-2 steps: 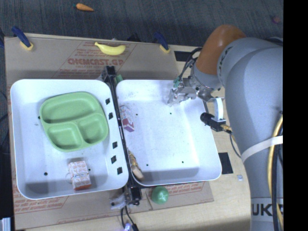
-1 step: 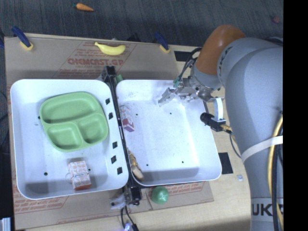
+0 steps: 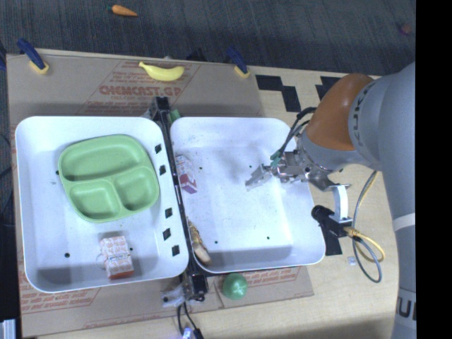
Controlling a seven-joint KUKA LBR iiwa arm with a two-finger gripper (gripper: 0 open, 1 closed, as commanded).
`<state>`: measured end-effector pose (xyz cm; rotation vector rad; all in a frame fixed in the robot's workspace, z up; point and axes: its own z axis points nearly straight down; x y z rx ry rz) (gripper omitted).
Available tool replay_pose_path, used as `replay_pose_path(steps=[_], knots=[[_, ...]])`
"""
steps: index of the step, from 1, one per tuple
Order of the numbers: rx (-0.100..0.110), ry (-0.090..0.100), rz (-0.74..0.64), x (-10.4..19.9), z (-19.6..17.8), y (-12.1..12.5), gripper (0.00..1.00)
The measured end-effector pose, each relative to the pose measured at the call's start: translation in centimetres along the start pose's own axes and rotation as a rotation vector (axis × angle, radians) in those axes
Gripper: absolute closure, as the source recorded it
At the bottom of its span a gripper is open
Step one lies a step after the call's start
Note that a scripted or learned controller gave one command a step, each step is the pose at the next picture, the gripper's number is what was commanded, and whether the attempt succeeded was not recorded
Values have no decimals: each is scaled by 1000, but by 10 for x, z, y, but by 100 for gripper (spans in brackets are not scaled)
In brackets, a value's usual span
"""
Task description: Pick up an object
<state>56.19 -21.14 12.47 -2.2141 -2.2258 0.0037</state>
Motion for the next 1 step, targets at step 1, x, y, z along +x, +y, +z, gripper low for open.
replay_pose_path(steps=[1], knots=[[-3,0,0,0,-75,17,0]])
